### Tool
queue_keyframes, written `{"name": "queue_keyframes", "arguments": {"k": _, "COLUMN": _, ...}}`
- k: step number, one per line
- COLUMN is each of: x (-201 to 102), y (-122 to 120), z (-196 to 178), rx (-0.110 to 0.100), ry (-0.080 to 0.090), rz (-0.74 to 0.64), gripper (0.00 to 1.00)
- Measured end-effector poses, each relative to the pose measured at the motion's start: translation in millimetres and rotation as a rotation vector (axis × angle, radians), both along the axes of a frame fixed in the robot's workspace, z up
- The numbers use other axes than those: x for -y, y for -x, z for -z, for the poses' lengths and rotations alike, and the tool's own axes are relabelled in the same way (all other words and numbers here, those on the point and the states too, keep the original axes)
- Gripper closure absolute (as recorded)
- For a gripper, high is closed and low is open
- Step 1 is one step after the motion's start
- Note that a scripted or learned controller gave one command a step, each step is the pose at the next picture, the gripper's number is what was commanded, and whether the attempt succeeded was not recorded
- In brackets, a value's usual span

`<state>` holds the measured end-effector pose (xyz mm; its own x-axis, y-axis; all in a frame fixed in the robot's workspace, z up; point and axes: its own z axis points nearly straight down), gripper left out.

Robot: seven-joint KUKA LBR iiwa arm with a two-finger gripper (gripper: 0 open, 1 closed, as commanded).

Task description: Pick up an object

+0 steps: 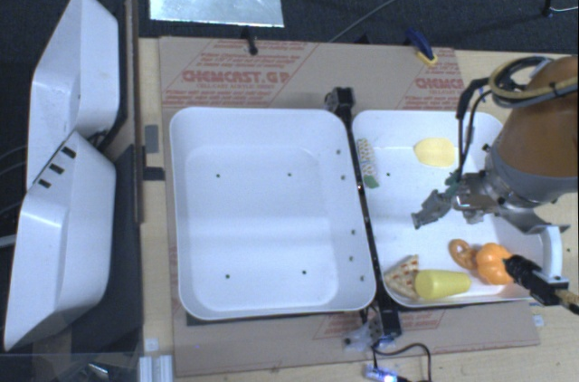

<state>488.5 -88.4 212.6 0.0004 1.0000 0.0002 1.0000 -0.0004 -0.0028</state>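
My gripper [429, 214] hangs over the middle of the right bin [391, 136], reaching in from the right, with the orange band of the arm behind it. Just below it, along the bin's front edge, lie an orange pretzel shape [461, 253], an orange rounded toy [494, 262], a yellow lemon-like piece [441, 283] and a tan wedge [403, 274]. A flat pale-yellow piece [435, 152] lies farther back. I see nothing held at the gripper's tip.
A small beaded strip [366, 161] lies by the right bin's left wall. The left bin [262, 122] stands alongside, with a black clamp [339, 98] between the two bins. Cables run behind the arm.
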Motion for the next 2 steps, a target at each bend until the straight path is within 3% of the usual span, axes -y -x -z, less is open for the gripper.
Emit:
{"name": "queue_keyframes", "arguments": {"k": 1, "x": 0, "y": -1, "z": -1, "rx": 0.004, "ry": 0.000, "rz": 0.000, "gripper": 0.00}}
{"name": "queue_keyframes", "arguments": {"k": 2, "x": 1, "y": -1, "z": 40, "rx": 0.000, "ry": 0.000, "rz": 0.000, "gripper": 0.00}}
